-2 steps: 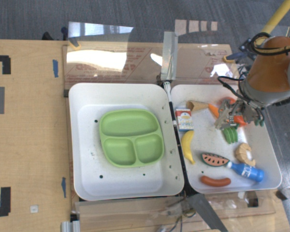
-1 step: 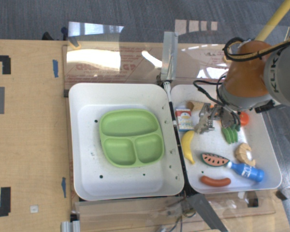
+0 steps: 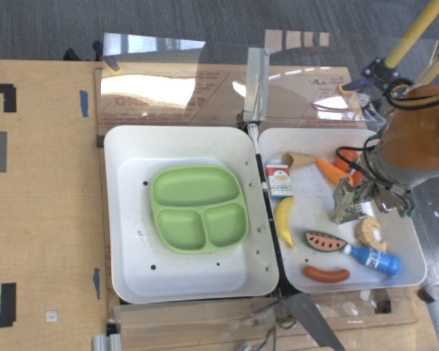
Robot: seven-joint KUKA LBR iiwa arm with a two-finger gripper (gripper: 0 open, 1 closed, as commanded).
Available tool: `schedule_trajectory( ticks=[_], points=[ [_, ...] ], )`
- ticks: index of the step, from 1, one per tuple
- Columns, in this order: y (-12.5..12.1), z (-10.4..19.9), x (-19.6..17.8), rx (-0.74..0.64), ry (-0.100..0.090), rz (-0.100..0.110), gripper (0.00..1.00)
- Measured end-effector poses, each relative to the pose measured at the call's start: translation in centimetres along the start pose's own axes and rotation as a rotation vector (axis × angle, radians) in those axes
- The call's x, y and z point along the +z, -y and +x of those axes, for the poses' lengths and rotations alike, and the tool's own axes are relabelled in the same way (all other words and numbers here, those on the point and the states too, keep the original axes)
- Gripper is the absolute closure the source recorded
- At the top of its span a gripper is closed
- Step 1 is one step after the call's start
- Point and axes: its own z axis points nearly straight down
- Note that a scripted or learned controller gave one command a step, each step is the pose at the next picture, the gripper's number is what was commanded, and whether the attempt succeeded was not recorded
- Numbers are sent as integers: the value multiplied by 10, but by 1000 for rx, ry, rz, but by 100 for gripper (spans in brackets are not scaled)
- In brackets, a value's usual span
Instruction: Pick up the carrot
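The carrot point(image 3: 328, 170) lies just up-left of the hand point(image 3: 346, 205) (whether its grip is apart or together cannot be told), long axis running up-left to down-right.

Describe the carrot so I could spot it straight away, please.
Look at the right-hand white bin, the one crowded with toy food. Near its far edge, beside the grey arm's gripper, lies the carrot, just right of a tan ice-cream cone. It is the one bright orange, tapered piece there; the banana is yellow and the sausage is red-brown.
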Motion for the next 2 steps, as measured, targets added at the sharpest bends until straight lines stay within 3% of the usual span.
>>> schedule_trajectory(
  ticks=[1, 2],
  points=[
    [-1, 0, 1, -2, -1, -2, 0],
    [21, -78, 4, 370, -3, -4, 0]
  ],
)
